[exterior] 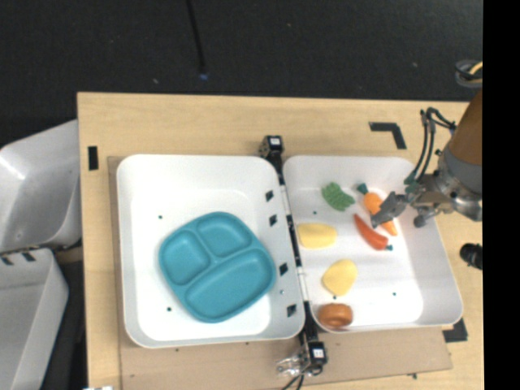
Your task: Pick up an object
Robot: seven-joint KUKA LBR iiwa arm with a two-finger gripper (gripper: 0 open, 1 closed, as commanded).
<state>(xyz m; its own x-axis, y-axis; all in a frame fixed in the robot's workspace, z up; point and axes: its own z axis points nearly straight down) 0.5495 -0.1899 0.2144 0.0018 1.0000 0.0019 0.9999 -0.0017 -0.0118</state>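
Tan bench (187,124) (dark floor (244,31) behind) under two white bins (134,242).

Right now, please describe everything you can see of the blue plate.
The blue divided plate lies flat in the left white bin, turned at an angle. It looks like smooth plastic, with rounded corners and three compartments: two small, one large. Nothing lies on it, and it touches only the bin floor.

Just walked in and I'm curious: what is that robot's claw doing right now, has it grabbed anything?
Gripper: low over the right bin, right beside the orange carrot and the red pepper; whether it is open, closed or holding anything cannot be told.
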